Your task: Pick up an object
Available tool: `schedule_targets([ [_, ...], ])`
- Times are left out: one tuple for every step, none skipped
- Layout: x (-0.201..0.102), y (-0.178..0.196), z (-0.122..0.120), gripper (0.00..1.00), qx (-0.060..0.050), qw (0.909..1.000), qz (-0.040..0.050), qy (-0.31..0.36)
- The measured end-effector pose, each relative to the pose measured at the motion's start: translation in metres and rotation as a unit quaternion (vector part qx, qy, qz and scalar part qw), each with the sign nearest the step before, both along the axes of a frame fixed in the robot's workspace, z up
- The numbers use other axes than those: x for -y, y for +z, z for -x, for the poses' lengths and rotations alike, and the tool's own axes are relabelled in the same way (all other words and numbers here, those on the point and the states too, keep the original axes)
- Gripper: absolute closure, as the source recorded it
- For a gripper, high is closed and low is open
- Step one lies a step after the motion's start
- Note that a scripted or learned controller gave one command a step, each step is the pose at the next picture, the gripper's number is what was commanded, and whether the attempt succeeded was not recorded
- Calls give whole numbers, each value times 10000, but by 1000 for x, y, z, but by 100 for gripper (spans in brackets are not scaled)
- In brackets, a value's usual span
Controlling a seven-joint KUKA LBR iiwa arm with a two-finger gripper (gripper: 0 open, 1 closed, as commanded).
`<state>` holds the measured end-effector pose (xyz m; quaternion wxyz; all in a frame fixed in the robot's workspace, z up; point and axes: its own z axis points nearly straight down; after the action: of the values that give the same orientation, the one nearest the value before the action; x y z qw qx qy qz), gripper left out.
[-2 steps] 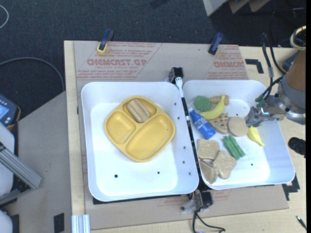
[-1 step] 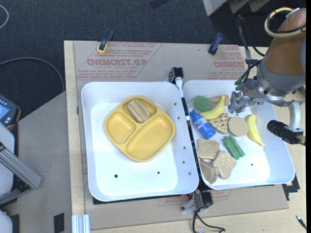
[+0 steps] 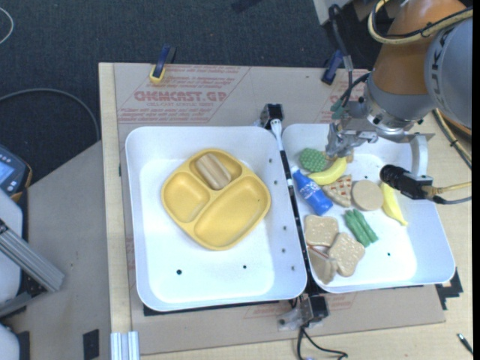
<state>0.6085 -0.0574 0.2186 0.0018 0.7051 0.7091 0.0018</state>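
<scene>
1. Red print on the brown surface (image 3: 112, 103) read "CHEMCAST GP" (image 3: 180, 96). The finer red lines above it were too small to read.
2. The left bin (image 3: 150, 268) held a yellow plate (image 3: 229, 220) with three compartments. A tan bun (image 3: 214, 171) lay in the small compartment at the back.
3. The right bin (image 3: 420, 257) held a crowd of play food. At its back lay a green piece (image 3: 312, 158), with a banana (image 3: 330, 174) touching it.
4. A blue bottle (image 3: 310, 192) lay along that bin's left wall. Its pale label could not be read.
5. A waffle (image 3: 342, 192) and a round biscuit (image 3: 367, 196) lay just beside each other in the middle. A yellow piece (image 3: 394, 205) lay to their right.
6. Green beans (image 3: 361, 227) lay in front of the biscuit. Bread slices (image 3: 334, 247) overlapped in the near left corner.
7. The claw (image 3: 341, 147) hung low at the back of the right bin, right over the banana's upper end. I could not tell whether it was released or clenched, or whether it touched the banana.
</scene>
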Motion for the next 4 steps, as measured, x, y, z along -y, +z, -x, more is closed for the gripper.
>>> schedule_targets([
  [2, 17, -8, 100, 1, 10000, 5, -23],
  [-2, 8, -18, 100, -7, 10000, 10, -20],
  [10, 15, -12, 100, -10, 10000, 9, -35],
  [7, 15, -5, 100, -34, 10000, 1, -31],
])
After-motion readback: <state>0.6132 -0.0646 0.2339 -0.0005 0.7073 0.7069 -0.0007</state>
